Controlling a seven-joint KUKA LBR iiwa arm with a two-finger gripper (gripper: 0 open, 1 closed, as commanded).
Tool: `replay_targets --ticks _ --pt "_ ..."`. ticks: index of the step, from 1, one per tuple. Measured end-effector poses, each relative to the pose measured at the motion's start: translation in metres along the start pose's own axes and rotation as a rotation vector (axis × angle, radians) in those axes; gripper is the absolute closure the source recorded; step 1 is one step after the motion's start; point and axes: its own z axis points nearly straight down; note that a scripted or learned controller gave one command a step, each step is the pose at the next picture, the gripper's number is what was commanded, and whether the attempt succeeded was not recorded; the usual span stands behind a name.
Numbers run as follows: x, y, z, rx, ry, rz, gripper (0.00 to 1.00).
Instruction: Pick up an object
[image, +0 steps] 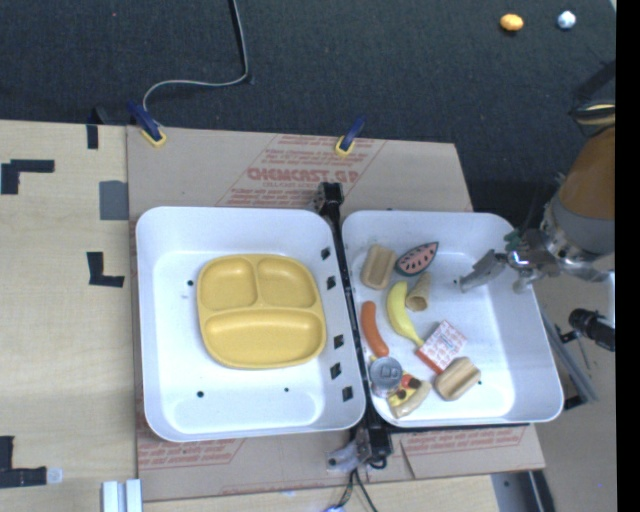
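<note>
The gripper (480, 275) hangs over the right bin (520, 400), near its far right corner, and whether its fingers are spread or pressed together cannot be told. Nothing sits between them. The banana (401, 314) lies left of it in the same bin, beside a sausage (374, 330). The left bin (170, 400) holds a yellow tray (262, 310).
</note>
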Motion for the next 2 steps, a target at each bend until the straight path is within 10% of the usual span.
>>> replay_targets --ticks 1,2 --pt "0.015 0.041 0.102 -0.006 -0.002 -0.001 0.0" --pt "0.091 0.014 0.103 -0.005 0.0 -0.002 0.0"
